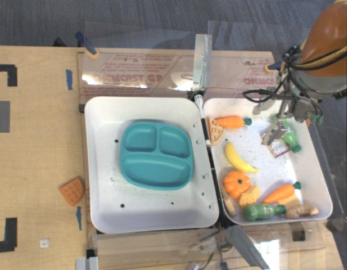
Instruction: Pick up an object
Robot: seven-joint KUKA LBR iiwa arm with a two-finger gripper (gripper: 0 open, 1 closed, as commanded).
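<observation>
Camera view: arm enters from right, gripper [279, 129] low over rear of right bin [321, 167], directly above green bottle with label [285, 142]. Jaws state: cannot tell, no object seen between them. Right bin contents: carrot [229, 122] at rear left, pizza slice [216, 131] beside it, banana [238, 158] centre, pumpkin [237, 183], second carrot [281, 193], second green bottle [264, 211] at front. Left bin [100, 151] holds teal 3-compartment plate [156, 155]. Waffle [72, 190] lies on worktop [32, 151], left of bins
</observation>
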